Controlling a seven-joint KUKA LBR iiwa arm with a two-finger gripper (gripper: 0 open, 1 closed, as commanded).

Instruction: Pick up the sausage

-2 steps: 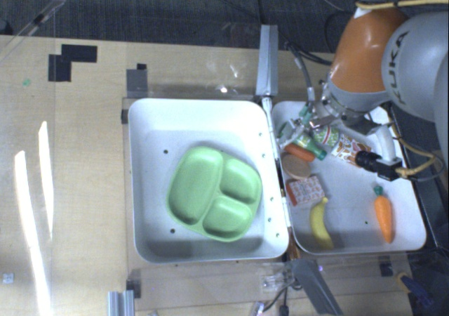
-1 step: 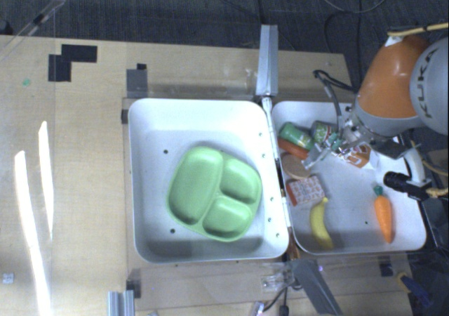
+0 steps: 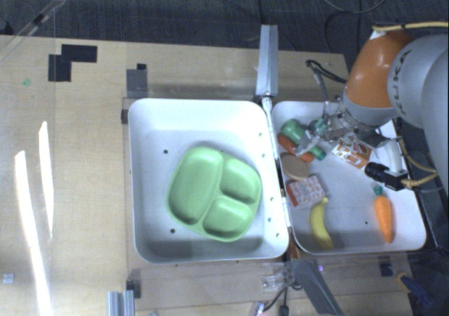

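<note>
Two white bins (image 3: 140,167) are sitting on the table.
The tool (image 3: 317,137) is hovering over the sausage (image 3: 286,143); I cannot tell its grip, nothing lifted yet.

Open floor mid right bin (image 3: 414,237) (banana (image 3: 320,223), carrot (image 3: 383,218) flanking)

Part of the maker's name, "KU", is seen in dark letters on the grey arm (image 3: 421,76) beside its orange band. Print is carried by two small packets (image 3: 306,189) and (image 3: 351,152) in the right bin (image 3: 410,237), but it cannot be read.
</note>
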